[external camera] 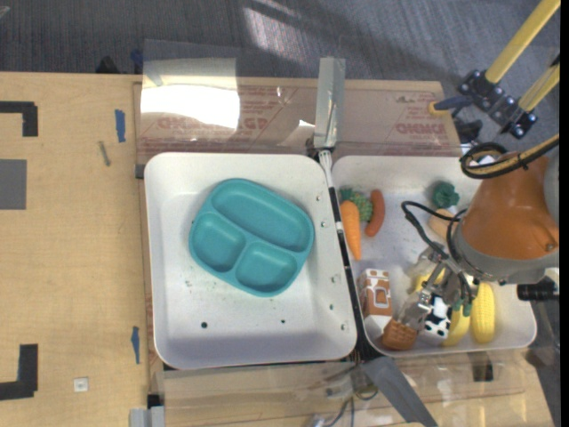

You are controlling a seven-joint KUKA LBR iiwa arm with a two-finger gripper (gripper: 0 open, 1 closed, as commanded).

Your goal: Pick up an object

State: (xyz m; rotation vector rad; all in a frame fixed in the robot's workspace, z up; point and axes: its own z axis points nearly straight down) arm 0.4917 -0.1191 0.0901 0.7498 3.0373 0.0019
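Gripper [425,305] hanging low in right bin [391,172], over toy cluster near corn [484,312]; grip state impossible to tell. Should be centring on one toy before closing.

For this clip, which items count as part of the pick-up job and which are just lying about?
Part of the job:
gripper, low in the right bin
toys under or beside it: black-and-white toy, corn cob, waffle cone, small carton

Lying about:
teal divided plate in the left bin
carrot, sausage and green toy, farther up the right bin
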